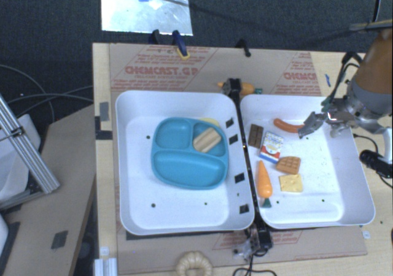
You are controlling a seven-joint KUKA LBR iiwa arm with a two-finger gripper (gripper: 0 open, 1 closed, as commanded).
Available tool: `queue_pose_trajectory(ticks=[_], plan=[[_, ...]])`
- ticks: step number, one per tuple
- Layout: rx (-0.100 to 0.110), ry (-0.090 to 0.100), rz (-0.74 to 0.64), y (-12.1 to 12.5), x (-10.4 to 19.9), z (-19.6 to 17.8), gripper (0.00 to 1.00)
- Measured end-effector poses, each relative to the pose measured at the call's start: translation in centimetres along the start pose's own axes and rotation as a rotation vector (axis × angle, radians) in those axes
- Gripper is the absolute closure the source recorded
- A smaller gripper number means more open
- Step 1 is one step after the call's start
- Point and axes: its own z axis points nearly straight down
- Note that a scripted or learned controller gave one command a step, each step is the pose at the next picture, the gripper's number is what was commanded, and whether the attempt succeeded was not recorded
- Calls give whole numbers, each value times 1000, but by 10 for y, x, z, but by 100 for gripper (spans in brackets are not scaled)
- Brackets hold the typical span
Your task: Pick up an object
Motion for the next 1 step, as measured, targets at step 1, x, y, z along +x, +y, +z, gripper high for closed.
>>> queue_pose_trajectory(ticks=[1], plan=[[-1, 0, 0, 5, -2, 61, 0]])
